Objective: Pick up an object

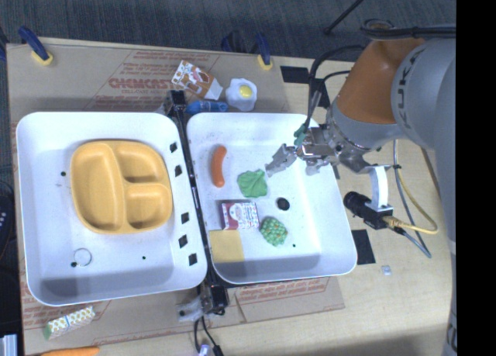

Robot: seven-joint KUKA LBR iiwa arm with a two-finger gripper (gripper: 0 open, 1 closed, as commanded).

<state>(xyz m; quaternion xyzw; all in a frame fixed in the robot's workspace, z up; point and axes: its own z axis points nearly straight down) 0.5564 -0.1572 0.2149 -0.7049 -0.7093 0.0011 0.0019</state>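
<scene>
Left bin (31,191), left half of frame: holds a yellow divided tray (120,185) and a small ring-like bit (81,256) near its lower-left corner. Not where the arm is working, so ignore for now.

Right bin (329,250), center frame, has the pickable stuff: orange sausage (219,165) upper left inside, green leaf-shaped piece (253,183) just right of it and lower, a red-and-white packet (240,214) below that, yellow flat block (227,245) at the bottom edge, a green bumpy ball (273,231) right of the packet, and a small dark disc (283,205) between leaf and ball. Above the bins on the desk (403,285): a printed carton (189,77), a blue thing (205,105) and a white-and-yellow egg-like toy (242,93).

End effector (280,162) sits over the upper-right part of the right bin, pointing left-down toward the leaf. It looks parted w/ nothing between the fingers, though the view is soft there, so that's prob. not certain. The nearest target is the leaf, just beside the tips, apart from them.

To do this step well, imo: pick one target and commit. The leaf is closest but flat, so fingers would need to go right down to the bin floor and straddle its narrow way. The sausage is a safer bet: rounded, lying free, w/ space on both sides. Close across its short axis, near the middle. Avoid the ball/packet cluster, too crowded. Lift straight up and check something's actually in the fingers.
</scene>
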